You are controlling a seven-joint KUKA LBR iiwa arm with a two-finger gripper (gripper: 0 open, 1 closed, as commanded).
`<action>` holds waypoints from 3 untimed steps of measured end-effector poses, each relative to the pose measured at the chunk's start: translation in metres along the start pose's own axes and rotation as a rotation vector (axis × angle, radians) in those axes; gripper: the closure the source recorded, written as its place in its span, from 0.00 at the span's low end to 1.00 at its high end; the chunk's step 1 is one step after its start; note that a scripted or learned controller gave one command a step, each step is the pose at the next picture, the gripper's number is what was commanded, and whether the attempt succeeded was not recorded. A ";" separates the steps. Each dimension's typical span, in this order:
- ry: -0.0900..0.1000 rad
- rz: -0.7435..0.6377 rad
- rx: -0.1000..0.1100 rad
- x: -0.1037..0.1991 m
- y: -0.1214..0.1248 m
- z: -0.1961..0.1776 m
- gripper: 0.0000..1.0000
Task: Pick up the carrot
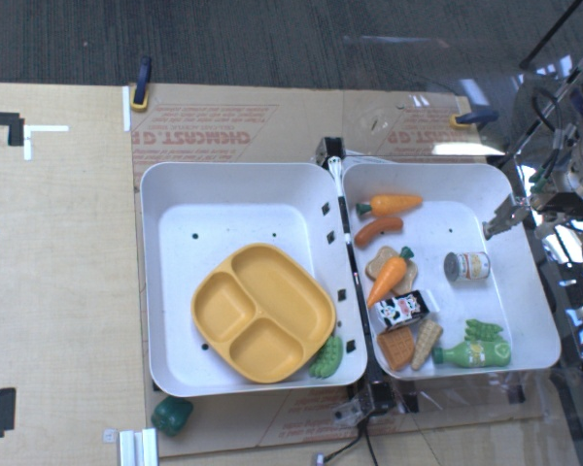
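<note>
Two white bins sit side by side on the bench. The left bin (pixel 165 260) holds a yellow divided plate (pixel 262 311) near its middle, with a green vegetable (pixel 327 355) at the plate's lower right edge.

The right bin (pixel 510 289) holds the toy food. One carrot (pixel 395 203) lies near the top left corner, with a sausage (pixel 379 229) just below it. A second carrot (pixel 389 277) lies tilted by the left wall, partly over a slice of bread (pixel 380 261). Below it come a small milk carton (pixel 400 309), a waffle (pixel 396 348) and a corn cob (pixel 427 343). A tin can (pixel 466 266) lies on its side toward the right, and a green bottle (pixel 476 354) rests along the bottom edge.

The gripper (pixel 510 216) hangs over the right rim of the right bin, well apart from both carrots; whether it is open or closed cannot be told.
</note>
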State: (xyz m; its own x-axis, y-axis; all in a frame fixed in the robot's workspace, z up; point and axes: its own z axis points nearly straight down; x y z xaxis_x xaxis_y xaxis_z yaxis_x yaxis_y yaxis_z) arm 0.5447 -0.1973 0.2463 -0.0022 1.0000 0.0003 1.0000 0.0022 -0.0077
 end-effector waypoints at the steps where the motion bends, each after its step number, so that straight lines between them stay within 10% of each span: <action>1: 0.000 -0.049 0.000 0.065 0.018 0.101 0.00; 2: 0.000 -0.021 -0.003 0.089 0.012 0.143 0.00; 3: -0.002 0.243 -0.003 0.092 0.079 0.158 0.00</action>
State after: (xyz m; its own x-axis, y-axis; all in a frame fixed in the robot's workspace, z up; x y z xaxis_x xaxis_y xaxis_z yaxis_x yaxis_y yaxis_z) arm 0.6222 -0.1047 0.0879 0.2381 0.9712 -0.0030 0.9712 -0.2381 -0.0047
